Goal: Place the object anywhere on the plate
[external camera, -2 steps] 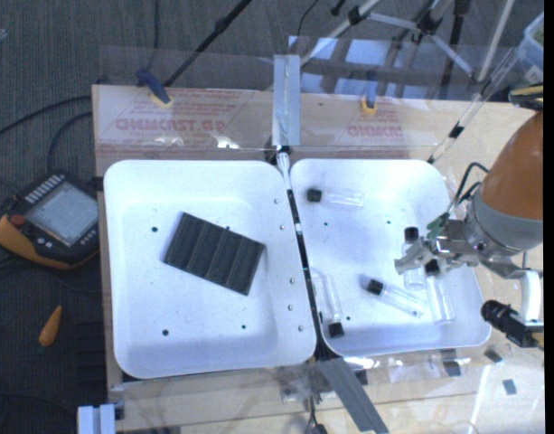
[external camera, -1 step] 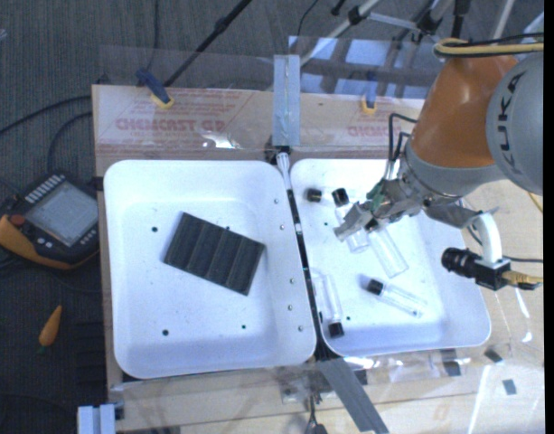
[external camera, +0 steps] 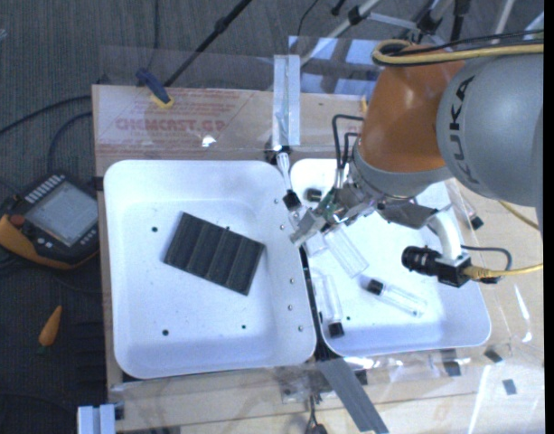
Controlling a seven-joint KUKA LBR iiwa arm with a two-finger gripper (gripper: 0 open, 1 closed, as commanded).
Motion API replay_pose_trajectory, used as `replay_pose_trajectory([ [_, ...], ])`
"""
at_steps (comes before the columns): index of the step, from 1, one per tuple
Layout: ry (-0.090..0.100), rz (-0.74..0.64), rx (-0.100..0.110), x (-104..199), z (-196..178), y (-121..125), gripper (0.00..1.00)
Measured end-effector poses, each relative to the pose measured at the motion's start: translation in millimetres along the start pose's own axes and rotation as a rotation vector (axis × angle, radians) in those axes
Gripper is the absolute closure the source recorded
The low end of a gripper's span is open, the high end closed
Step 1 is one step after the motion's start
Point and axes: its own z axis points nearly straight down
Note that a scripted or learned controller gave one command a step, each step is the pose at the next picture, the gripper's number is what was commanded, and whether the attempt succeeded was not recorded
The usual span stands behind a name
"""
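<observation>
Your candidates lie in the right bin [external camera: 466, 328]: slim, clear plastic tubes with black ends, apparently syringes. One tube [external camera: 396, 296] lies loose on the bin floor towards the near right. Another clear tube [external camera: 346, 250] sits just below the tool, and a third tube [external camera: 325, 298] lies along the wall next to the divider. Expect these to be very light, stiff and slick. They are round, so they will likely roll or squirt out if you pinch them off-centre. Take one across the middle of the barrel, square to its long axis, and not by the black end. The transparent walls also make the edges hard to read against the white floor. The gripper [external camera: 314, 213] hangs low at the inner edge of the right bin, close to the divider, just above the nearest tube. The wrist and its orange band cover much of it, so you cannot tell whether it is clenched or released. You cannot tell either whether it has that tube or is merely beside it, so treat nothing as grasped. The plate [external camera: 213, 252], a dark ribbed slab, rests tilted in the middle of the left bin [external camera: 132, 333], well apart from the tool.
</observation>
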Motion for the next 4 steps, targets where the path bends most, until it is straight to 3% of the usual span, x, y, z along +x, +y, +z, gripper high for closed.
replay_pose_trajectory([
  [1,0.001,-0.296,0.0,49.4,56.4,59.8,1.0],
  [2,-0.002,-0.366,-0.003,119.9,-16.3,167.6,1.0],
  [3,-0.003,-0.502,-0.001,132.6,36.5,193.3,1.0],
  [4,-0.003,-0.591,-0.001,171.4,-13.2,142.5,1.0],
])
